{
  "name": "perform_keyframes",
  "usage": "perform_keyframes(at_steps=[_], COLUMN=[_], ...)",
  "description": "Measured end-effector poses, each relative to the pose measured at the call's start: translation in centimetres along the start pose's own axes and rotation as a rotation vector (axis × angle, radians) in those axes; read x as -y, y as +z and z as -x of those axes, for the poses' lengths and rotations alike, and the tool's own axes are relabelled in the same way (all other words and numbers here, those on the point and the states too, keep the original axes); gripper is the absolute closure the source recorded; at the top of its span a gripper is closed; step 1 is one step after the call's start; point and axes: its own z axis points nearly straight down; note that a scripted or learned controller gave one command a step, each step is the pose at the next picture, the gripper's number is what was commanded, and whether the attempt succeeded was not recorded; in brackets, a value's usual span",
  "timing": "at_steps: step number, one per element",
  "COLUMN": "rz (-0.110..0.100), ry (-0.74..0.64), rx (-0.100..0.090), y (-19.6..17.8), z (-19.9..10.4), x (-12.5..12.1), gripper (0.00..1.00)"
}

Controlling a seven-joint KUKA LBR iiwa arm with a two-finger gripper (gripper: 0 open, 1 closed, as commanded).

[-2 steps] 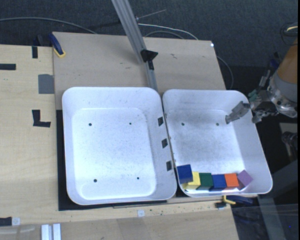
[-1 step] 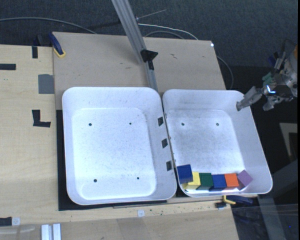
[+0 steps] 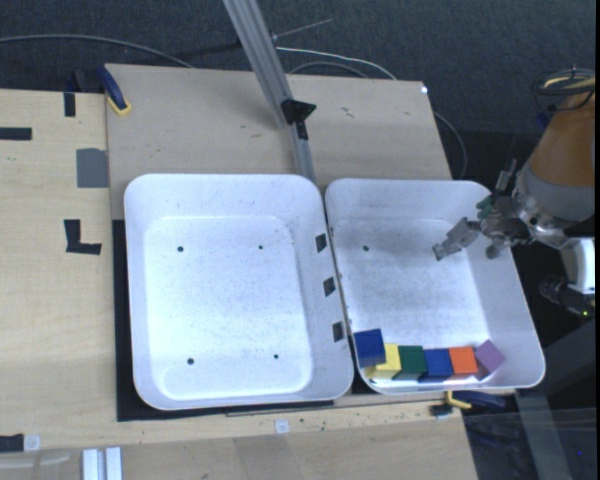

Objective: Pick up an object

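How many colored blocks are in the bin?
6, along the right bin's near edge: blue, yellow, green, blue, orange, purple. More may hide behind.

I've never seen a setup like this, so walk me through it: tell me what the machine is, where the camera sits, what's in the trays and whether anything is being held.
One fixed camera looks down at a slant on a wooden bench. The robot arm reaches in from the right; its gripper hangs over the right tray, with nothing visible between its fingers. Coloured blocks sit in a row along that tray's near edge. The left tray lies beside it.
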Motion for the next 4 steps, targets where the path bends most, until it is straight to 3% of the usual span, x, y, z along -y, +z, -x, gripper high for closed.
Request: perform_keyframes(at_steps=[1,2,3,4], rz=[0.011,0.007,0.012,0.005], ry=[-0.002,-0.004,0.001,-0.002], rx=[0.002,0.001,0.005,0.001], y=[-2.6,-3.2,-6.5,-5.7], z=[0.0,-4.8,-0.1,-4.6], x=[-2.1,0.6,-1.0,1.8], gripper=[0.0,0.0,0.0,0.0])
